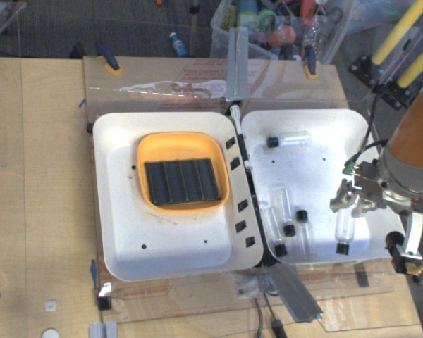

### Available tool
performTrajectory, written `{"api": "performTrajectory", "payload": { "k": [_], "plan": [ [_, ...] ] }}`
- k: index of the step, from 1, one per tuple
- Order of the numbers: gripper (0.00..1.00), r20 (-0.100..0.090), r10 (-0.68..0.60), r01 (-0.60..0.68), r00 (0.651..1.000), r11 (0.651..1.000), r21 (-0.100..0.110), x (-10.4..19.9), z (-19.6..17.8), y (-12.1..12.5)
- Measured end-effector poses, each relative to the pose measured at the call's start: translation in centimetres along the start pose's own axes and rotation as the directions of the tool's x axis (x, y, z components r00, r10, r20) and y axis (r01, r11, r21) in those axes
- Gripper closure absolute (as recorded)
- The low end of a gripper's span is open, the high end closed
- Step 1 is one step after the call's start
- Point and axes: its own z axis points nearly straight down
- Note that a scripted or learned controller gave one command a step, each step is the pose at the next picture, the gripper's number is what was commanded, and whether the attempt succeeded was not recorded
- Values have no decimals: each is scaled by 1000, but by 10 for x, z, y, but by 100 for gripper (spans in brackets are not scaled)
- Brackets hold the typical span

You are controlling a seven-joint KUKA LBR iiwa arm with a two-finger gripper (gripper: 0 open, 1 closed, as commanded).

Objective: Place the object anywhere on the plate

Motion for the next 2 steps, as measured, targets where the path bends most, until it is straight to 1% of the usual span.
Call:
{"api": "performTrajectory", "payload": {
  "k": [1, 2],
  "plan": [
    [100, 1, -94, 94, 996, 996, 0, -23, 7, 73],
    [100, 3, -387, 387, 922, 922, -2, 14, 20, 120]
  ]
}}
